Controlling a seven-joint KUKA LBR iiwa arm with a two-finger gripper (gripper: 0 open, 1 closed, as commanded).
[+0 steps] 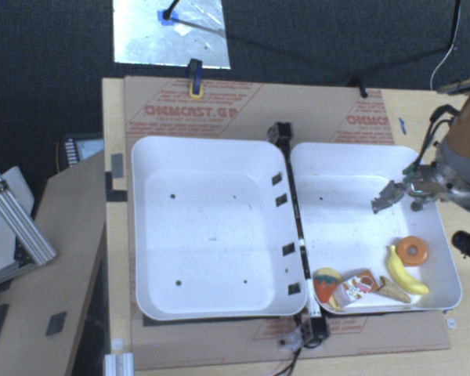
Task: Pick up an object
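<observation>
The right bin (352, 171) holds several small objects along its near edge. A yellow banana (405, 274) lies there with an orange ring (412, 250) right behind it. To their left are a brown cone-shaped piece (392, 291), a white and red packet (356, 287) and an orange-red round item (326, 285). My gripper (398, 200) hovers over the right-hand middle of this bin, behind the banana and ring and apart from them. It is open, with nothing between its fingers.
The left bin (149, 163) sits beside the right one, with a black divider strip (291, 210) of clips between them. Both rest on a cardboard sheet (219, 104). A yellow clamp (196, 84) stands at the back, with a metal plate (172, 22) beyond it.
</observation>
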